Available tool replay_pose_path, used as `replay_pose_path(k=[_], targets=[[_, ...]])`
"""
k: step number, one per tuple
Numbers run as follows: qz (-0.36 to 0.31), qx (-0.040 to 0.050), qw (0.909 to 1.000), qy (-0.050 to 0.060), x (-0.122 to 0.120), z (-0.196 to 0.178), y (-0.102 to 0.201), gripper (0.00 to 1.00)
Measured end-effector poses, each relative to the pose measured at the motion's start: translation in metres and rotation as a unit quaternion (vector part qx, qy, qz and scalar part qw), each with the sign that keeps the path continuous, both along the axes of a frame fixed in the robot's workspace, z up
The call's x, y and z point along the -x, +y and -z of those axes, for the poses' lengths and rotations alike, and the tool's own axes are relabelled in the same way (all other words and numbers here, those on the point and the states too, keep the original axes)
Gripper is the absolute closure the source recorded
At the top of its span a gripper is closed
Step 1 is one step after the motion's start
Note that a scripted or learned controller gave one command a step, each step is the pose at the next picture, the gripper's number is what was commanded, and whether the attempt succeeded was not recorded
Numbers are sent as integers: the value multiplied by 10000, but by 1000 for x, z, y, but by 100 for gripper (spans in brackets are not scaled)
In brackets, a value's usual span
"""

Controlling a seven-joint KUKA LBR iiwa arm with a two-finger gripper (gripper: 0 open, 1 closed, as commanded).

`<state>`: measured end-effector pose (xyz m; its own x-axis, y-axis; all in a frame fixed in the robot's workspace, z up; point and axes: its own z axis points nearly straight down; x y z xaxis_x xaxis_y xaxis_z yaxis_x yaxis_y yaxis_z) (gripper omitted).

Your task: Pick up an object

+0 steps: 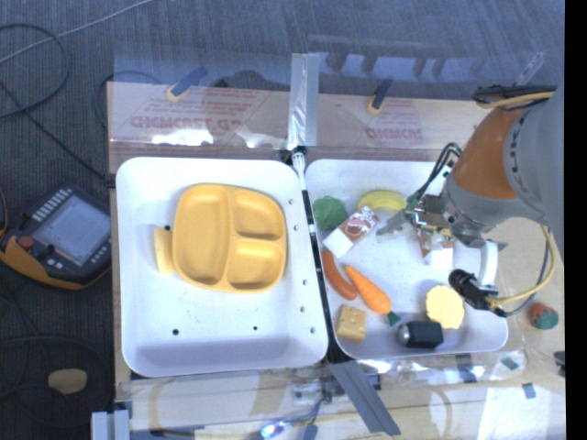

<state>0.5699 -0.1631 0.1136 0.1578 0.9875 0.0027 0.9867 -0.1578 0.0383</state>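
The right bin [477, 342] holds several toy foods. A yellow banana [383, 200] lies at the back beside a green leafy piece [328, 214], with a white and red packet [352, 229] in front of them. Two orange carrots [338, 278] [369, 290] lie near the left wall. A cheese cube [349, 322], a black object [422, 334] and a yellow round slice [445, 307] sit along the front. My gripper [429, 238] hangs low over the right-middle of this bin, just right of the banana. Nothing is visibly held in it.
The left bin [138, 337] holds a yellow compartment tray [229, 236]. A divider wall [312, 246] separates the two bins. The arm's orange band [491, 159] and grey body cover the right bin's far right corner. A cable [527, 287] loops by the bin's right edge.
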Motion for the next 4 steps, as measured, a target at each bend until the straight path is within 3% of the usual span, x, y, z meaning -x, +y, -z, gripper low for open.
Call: replay_pose_path(k=[1,2,3,4], targets=[[-1041,-54,9942,248,-59,2,-13,0],[-1253,115,9921,-16,-65,4,-23,0],[-1616,26,9867,202,-61,-48,-44,0],[-2423,22,9700,176,-82,16,-53,0]])
